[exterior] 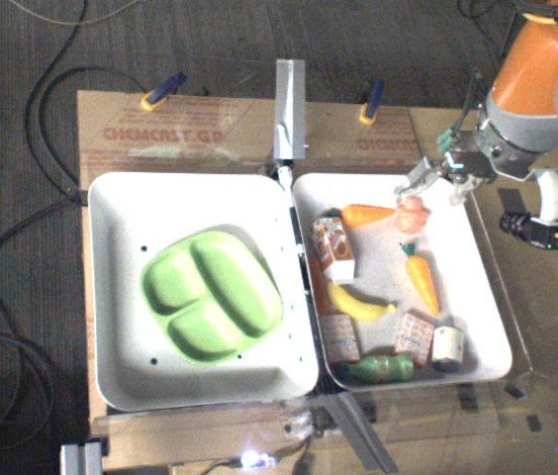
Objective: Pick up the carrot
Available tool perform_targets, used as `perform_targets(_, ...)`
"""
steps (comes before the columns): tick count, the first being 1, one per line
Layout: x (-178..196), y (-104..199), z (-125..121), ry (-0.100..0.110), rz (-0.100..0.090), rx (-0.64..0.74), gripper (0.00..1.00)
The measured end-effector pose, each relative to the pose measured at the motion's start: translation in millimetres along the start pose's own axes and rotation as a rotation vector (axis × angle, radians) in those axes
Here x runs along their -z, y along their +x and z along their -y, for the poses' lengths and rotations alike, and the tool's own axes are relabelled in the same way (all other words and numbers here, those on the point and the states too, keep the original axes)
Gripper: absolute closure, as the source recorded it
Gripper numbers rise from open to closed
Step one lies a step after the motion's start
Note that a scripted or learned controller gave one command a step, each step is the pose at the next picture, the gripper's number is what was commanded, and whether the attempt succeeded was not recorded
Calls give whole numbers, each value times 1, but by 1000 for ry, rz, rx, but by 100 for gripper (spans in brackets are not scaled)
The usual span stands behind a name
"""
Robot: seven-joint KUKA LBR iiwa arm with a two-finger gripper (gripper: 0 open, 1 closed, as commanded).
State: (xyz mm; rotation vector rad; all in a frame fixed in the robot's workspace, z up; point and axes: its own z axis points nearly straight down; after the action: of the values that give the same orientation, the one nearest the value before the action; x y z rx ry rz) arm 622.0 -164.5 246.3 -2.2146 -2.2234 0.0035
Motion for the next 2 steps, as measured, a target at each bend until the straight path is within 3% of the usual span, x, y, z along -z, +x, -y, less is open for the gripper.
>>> perform_targets(1,-153,-37,3,-3,0,297,0)
perform_targets(2,-144,-37,3,-4,-1,296,100)
